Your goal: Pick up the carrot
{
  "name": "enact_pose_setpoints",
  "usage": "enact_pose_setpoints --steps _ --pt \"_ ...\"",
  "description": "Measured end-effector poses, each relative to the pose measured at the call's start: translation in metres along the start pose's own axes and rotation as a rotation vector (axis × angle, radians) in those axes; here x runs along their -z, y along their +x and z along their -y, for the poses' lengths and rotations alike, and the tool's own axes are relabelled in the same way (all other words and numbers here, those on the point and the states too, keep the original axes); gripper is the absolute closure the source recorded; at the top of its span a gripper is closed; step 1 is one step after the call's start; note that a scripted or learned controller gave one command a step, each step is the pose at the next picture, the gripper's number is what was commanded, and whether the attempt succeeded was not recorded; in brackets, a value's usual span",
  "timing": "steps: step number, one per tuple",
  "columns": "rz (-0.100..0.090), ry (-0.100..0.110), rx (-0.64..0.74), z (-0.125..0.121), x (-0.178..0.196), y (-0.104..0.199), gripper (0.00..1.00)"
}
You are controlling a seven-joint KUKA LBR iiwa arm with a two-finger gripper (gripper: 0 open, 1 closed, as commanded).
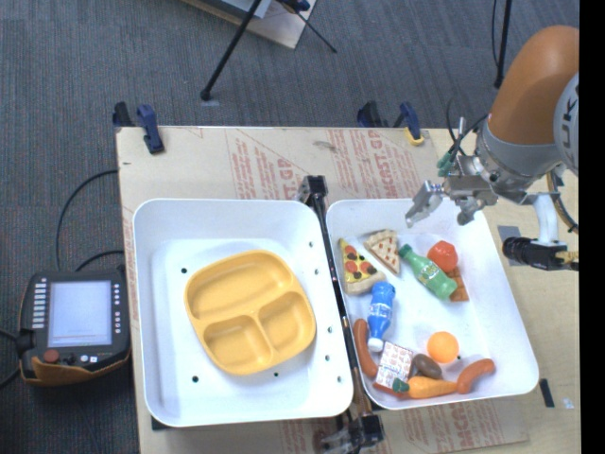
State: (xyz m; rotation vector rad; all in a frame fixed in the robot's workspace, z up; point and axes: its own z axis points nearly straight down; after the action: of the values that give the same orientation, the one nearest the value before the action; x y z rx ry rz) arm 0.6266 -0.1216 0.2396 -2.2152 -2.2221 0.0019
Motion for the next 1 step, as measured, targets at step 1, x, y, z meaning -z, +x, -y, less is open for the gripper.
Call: enact_pose_setpoints --steps 1 --pt "-0.002 0.01 0.114 0.0917 -0.049 -0.0292 0.0"
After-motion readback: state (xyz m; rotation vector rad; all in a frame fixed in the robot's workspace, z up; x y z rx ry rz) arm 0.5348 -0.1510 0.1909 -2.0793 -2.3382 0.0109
